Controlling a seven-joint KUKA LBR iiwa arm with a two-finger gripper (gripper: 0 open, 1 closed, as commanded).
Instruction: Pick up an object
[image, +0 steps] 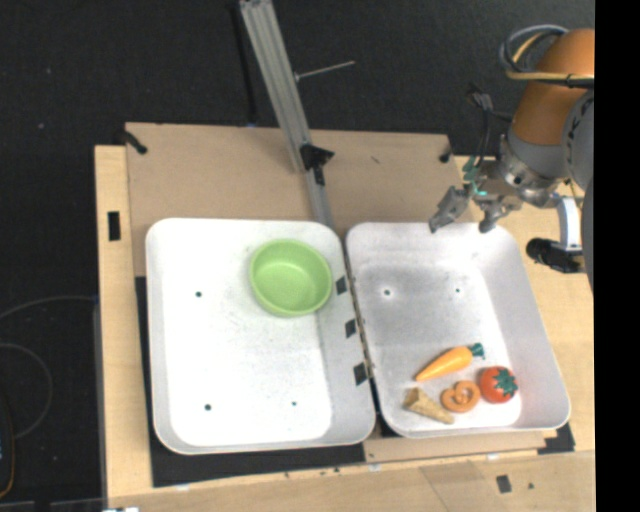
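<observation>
In the right bin (440, 300), near its front right corner, lie an orange carrot with a green top (447, 362), a red tomato (497, 385), a small orange ring-shaped pretzel (460, 397) and a tan cracker piece (427, 405). A green bowl (290, 277) sits in the left bin (200, 350), at its back right. My gripper (465, 217) hangs above the back right edge of the right bin, far from the food items. Its two fingers stand apart, open, with nothing between them.
A grey metal pole (285, 100) slants up from the gap between the two bins at the back. Brown board (220, 170) lies behind the bins. Black clips (352, 325) mark the seam between the bins.
</observation>
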